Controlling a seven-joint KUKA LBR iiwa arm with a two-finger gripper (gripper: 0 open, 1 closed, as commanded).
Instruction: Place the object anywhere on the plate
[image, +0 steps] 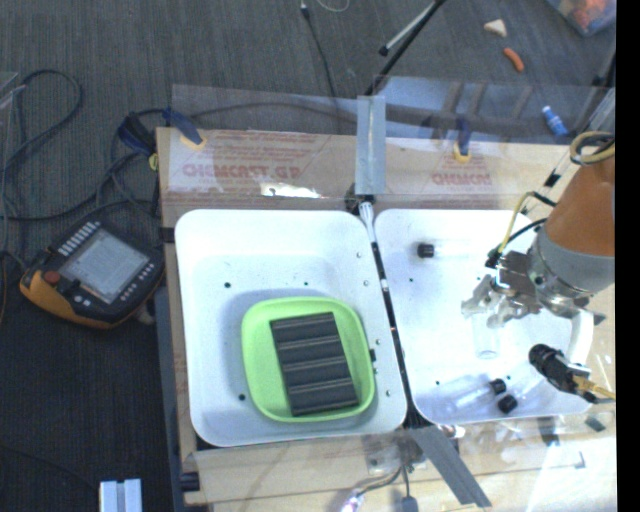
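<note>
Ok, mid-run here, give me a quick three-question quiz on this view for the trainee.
1. True or false: the dark ridged block lies on the green plate.
2. Which bin holds the plate: A) left bin B) right bin?
3. Over which bin is the gripper?

Key: 1 true. 2 A. 3 the right bin, above small clear vials with dark caps.
</note>
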